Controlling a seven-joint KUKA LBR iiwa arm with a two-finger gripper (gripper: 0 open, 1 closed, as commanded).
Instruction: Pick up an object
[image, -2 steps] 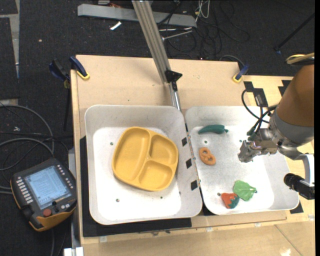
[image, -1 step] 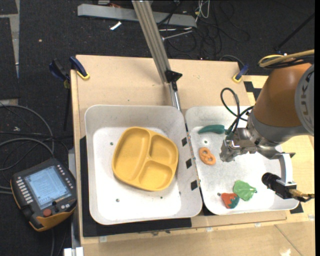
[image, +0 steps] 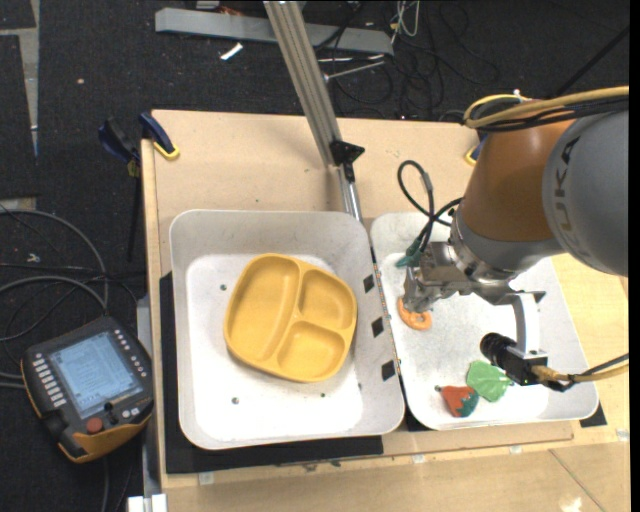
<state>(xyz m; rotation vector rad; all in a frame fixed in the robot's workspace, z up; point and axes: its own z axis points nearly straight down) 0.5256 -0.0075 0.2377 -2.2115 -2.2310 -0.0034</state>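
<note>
Gripper (image: 418, 300) sits low over the orange piece (image: 416, 320) just beneath it, likely lining up a grasp; finger state unclear.

- Grey upper casing of the robot arm (image: 600, 190): large pale capital letters run along it, cut by the frame edge; "UK" reads clearly, part of a longer brand name.
- Orange-and-grey handheld control pendant (image: 88, 385), on the floor left of the arm and off the bench: its lit screen shows rows of content, too small to read.
- Nothing else legible on the bench or in the bins.
</note>
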